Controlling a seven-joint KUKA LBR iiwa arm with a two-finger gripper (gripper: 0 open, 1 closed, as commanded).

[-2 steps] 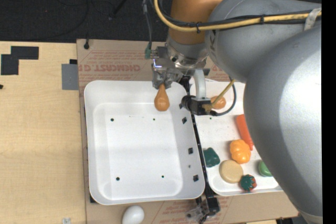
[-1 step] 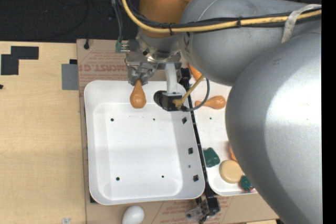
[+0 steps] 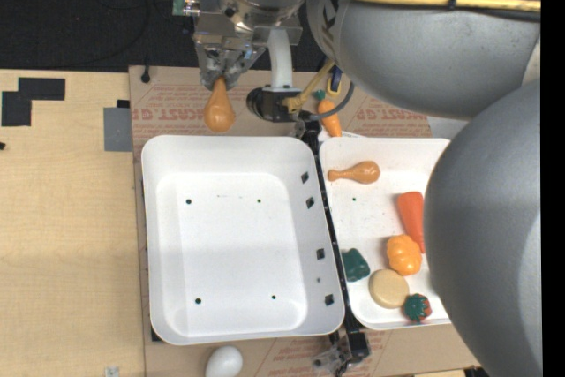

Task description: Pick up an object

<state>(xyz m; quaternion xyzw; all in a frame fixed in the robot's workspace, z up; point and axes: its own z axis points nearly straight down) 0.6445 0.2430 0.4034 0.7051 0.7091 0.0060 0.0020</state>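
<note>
Beyond the left bin (image 3: 168, 234), past its far rim: gripper (image 3: 220, 82) closed on the narrow neck of an orange pear (image 3: 218, 109). Long axis upright, stem end up between the fingers, bulb hanging down. Held over cardboard, just clear of the rim. Right bin (image 3: 371, 199) with drumstick (image 3: 357, 173), carrot (image 3: 411, 216) and other toys.

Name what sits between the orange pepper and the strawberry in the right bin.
In the camera view, a cream round disc lies between the orange pepper and the strawberry, touching or nearly touching both.
</note>
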